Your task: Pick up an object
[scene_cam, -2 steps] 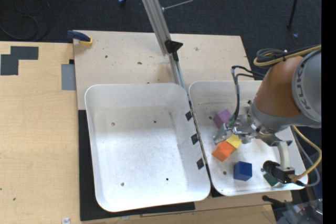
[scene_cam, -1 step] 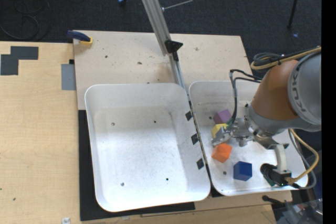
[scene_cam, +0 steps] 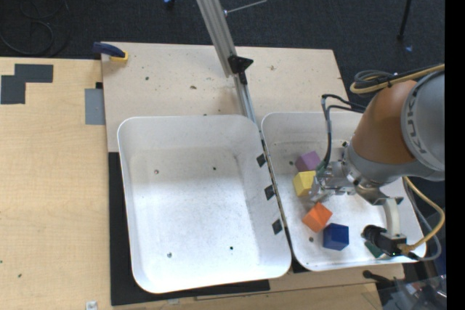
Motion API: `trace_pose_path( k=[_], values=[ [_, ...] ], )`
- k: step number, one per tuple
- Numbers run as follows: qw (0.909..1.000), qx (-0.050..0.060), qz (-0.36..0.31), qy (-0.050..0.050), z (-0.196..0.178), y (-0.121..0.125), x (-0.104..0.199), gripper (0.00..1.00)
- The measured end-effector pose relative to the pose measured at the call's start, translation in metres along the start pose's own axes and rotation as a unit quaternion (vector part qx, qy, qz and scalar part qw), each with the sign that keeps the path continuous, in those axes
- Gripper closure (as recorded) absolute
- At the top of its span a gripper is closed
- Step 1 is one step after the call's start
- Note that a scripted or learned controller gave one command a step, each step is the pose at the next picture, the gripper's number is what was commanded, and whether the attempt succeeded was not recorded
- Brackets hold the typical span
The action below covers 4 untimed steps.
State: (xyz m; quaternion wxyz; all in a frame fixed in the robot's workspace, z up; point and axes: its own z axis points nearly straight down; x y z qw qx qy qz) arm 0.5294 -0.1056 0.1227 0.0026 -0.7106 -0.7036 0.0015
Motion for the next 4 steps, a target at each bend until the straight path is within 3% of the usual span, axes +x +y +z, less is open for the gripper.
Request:
trace_pose_path(
  k=[2, 3, 4],
  values=[
    [1.0000, -0.005, -0.005, -0.001, -0.116, 0.000, -0.014, 1.00],
    [1.0000, -0.004, -0.005, -0.001, -0.150, 0.000, -0.015, 1.00],
    [1.0000, -0.001, -0.007, 0.000, -0.148, 0.003, 0.042, 1.00]
  ],
)
